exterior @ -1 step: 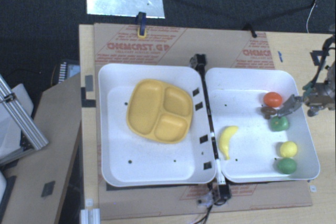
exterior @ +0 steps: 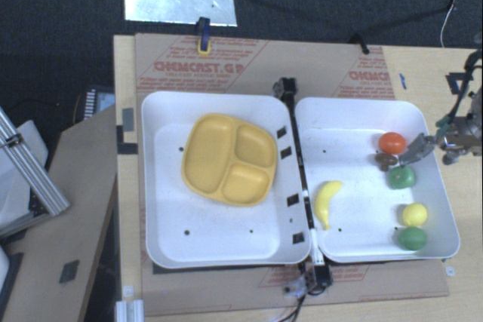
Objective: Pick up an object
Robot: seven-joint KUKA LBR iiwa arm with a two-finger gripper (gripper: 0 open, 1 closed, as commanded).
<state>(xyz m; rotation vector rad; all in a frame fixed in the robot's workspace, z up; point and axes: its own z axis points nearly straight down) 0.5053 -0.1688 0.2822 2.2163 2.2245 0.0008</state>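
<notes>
The right bin [exterior: 355, 237] holds a yellow banana [exterior: 326, 201] near its left wall. Along its right side lie an orange-red round fruit [exterior: 392, 141], a green fruit [exterior: 402, 178], a yellow lemon-like fruit [exterior: 414, 214] and another green fruit [exterior: 412, 238]. My gripper [exterior: 398, 156] reaches in from the right edge and sits low between the orange-red fruit and the upper green fruit, close to both. Nothing is visibly lifted or held.
The left bin [exterior: 166, 237] holds a yellow divided plate [exterior: 229, 159]. A black divider [exterior: 296, 170] with clips runs between the bins. The arm's wrist [exterior: 462, 133] hangs over the right bin's right wall. Brown cardboard [exterior: 226, 64] lies under the bins.
</notes>
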